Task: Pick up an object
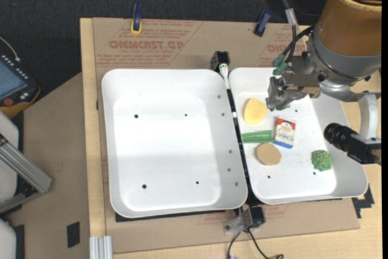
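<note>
Two shallow white bins are seen side by side on a cardboard-covered bench [182,33]. The left bin [121,100] offers a broad bare floor, marked by a few small dark dots. The right bin [291,191] holds all the loose objects, gathered near its middle.

A yellow lemon-shaped object [254,111] lies toward the left side of the right bin, close to the divider [233,124] between the bins. Just nearer than it, a green stick [257,136] lies crosswise, its left end close to the bin's left edge. A tan round disc [268,154] rests just near of the stick. A small red, white and blue carton [285,132] lies just right of the stick and touching or almost touching the disc. A green bumpy ball [322,159] sits apart, toward the right edge, with open floor around it on the near side.

The gripper [277,100] is seen over the far part of the right bin, just right of the lemon-shaped object and far of the carton. Whether its fingers are spread or closed cannot be told; nothing is seen between them. A black fitting [342,137] projects over the bin's right edge.
</note>
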Robot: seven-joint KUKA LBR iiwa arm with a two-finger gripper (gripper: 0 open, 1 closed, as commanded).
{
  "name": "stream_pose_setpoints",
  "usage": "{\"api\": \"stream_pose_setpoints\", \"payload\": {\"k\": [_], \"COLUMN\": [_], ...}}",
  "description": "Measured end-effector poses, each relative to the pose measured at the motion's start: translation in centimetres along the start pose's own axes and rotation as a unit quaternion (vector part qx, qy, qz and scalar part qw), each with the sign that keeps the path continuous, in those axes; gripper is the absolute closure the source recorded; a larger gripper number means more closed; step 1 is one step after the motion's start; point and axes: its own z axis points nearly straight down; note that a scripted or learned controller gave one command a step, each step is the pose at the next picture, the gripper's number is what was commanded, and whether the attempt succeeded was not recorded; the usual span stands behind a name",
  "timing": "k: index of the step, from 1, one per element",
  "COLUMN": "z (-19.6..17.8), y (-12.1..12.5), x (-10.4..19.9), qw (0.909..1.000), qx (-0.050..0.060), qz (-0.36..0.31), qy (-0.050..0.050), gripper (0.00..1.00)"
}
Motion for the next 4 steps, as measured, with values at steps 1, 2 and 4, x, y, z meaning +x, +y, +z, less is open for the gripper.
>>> {"api": "stream_pose_setpoints", "payload": {"k": [1, 2, 4], "z": [-0.5, -11.4, 1.9], "y": [0.0, 2.2, -0.2], "x": [-0.2, 8.1, 0.7], "qw": [1.0000, 1.0000, 0.9999], "qx": [0.004, -0.001, 0.009], "qz": [0.002, -0.002, 0.005], "qy": [-0.001, 0.001, -0.002], "gripper": [1.00, 1.00, 1.00]}}
